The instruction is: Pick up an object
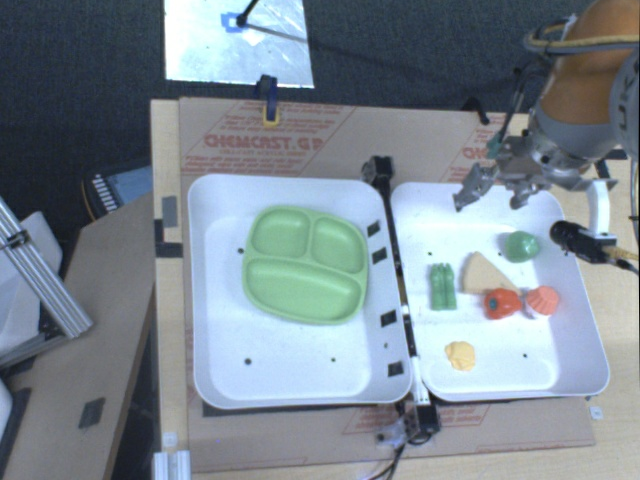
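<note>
Gripper [492,190], fingers spread and empty, hovering at upper right over right bin [575,373]; green ball [520,245] below it appears light, rigid, smooth, likely best pinched across its widest girth.

The arm [590,58] is cut off by the picture's right and top edges, so only its orange band and wrist are seen. The red toy [503,304] in the right bin [575,368] overlaps the near corner of the tan wedge [484,271] and touches the orange-pink piece [542,301] beside it; what each of these small toys is meant to be is too blurred to tell. The print on the cardboard sheet [270,138] under the bins is partly covered by the left bin [215,368]. A grey metal rail [35,268] at the left runs off the picture's edge. The tangle of clips and wires [410,428] at the near end of the seam between the bins is too small to make out.
</note>
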Action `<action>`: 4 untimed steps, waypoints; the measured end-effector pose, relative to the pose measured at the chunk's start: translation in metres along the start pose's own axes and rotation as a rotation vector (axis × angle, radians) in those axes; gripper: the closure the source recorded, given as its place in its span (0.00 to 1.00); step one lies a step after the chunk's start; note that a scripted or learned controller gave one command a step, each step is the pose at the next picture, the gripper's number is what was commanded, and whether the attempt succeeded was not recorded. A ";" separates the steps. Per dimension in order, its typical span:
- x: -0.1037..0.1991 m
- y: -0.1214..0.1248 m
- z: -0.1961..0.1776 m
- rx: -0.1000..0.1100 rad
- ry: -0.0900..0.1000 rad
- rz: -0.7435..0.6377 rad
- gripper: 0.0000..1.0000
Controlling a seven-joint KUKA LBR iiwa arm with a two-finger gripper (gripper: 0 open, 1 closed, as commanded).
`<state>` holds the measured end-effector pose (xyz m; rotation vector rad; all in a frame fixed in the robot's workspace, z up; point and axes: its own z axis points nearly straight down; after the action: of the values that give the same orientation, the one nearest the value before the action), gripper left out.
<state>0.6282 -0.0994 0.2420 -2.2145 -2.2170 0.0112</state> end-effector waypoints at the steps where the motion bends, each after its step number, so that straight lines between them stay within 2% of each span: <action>1: 0.000 0.002 -0.007 -0.013 -0.001 -0.002 0.00; 4: -0.008 -0.010 0.133 -0.008 -0.001 0.000 0.00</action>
<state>0.6168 -0.1074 0.1090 -2.2194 -2.2212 0.0024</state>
